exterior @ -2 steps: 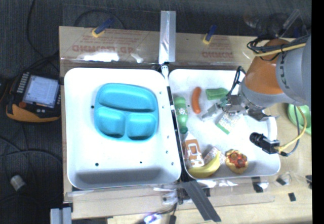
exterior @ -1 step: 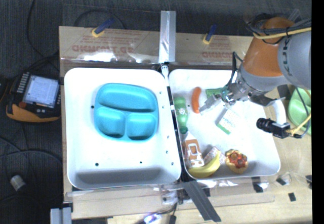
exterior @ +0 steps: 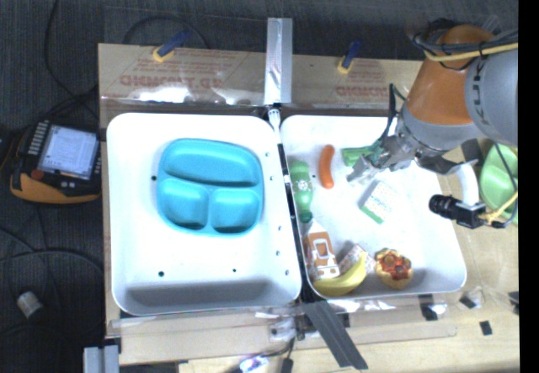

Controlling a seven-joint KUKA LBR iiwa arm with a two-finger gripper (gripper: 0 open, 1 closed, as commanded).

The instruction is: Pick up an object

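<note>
Camera view: fingers (exterior: 364, 167) state unclear above right bin (exterior: 438, 237); glossy turquoise sectioned tray (exterior: 210, 186) in left bin (exterior: 135, 220).

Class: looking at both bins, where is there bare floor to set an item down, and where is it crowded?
Free: left bin floor around the blue tray; right bin's middle, between clear packet and strawberry. Crowded: banana corner, and near the gripper.

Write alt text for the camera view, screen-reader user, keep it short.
A grey and orange robot arm reaches from the right, its gripper low over the right white bin, which holds an orange carrot, a green bottle, a banana and other small items. The left white bin holds a blue divided tray.
</note>
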